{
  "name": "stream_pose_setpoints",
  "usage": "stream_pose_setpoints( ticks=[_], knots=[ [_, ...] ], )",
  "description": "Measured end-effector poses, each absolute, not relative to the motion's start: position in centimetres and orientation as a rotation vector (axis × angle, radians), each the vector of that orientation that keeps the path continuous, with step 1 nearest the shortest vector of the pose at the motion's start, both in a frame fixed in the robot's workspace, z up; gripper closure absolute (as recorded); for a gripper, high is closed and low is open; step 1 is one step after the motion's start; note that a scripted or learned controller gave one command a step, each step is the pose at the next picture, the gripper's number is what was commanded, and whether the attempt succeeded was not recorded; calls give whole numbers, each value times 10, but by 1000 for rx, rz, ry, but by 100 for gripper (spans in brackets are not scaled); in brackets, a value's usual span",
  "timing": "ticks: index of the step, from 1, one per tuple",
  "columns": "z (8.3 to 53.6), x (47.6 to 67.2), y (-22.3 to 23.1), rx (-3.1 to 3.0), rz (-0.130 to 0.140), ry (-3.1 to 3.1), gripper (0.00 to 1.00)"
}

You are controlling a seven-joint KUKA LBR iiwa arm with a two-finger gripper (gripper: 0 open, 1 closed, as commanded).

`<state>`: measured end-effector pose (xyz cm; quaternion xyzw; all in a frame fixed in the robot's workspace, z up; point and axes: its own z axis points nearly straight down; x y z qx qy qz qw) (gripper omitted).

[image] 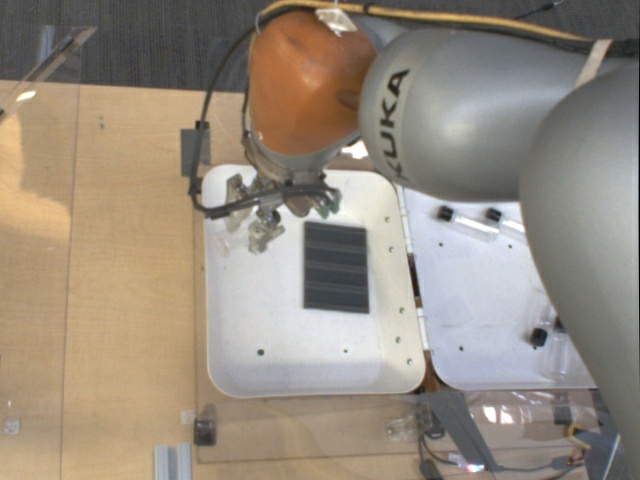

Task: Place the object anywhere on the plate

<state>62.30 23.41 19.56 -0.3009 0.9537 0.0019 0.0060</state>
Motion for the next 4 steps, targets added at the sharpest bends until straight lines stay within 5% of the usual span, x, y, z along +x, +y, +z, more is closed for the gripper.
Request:
stream_pose_setpoints(
  ticks=[1, 2, 3, 4],
  knots=[
    [277, 670, 235, -556, 7, 3078, 100],
    [90, 676, 220, -505, -24, 3090, 100],
    [91, 645, 222, -767, -20, 3032, 100],
    [191, 671, 236, -1284, 4, 2851, 100]
  ],
)
